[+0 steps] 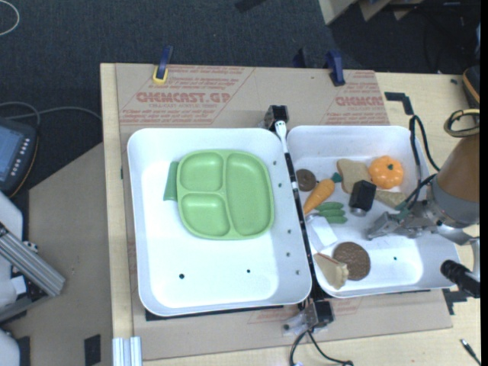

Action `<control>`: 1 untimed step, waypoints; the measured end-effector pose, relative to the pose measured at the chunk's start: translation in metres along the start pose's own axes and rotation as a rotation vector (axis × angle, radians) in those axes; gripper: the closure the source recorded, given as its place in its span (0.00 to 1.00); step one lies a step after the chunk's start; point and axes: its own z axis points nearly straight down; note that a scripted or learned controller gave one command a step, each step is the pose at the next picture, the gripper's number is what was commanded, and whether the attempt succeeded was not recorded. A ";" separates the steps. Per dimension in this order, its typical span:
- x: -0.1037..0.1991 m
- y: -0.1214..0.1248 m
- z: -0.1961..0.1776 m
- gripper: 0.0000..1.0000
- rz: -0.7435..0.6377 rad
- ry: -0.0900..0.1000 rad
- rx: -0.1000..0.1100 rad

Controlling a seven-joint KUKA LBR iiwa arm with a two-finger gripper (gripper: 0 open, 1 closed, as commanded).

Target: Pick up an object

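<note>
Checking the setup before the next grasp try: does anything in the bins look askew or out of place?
Little stands out. The green divided plate lies slightly rotated in the left bin, covering a darker green thing at its left edge. The toy food is crowded in the right bin.

- Green divided plate (226, 194) lies in the left bin (152, 265), toward its 12 o'clock half.
- Yellow clamp (161, 68) grips the desk (122, 97) edge at 11 o'clock.
- Blue clamp (334, 66) at 1 o'clock.
- Dark carpet (152, 14) beyond.
</note>
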 end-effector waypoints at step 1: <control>-0.001 0.001 -0.013 1.00 0.001 -0.004 -0.007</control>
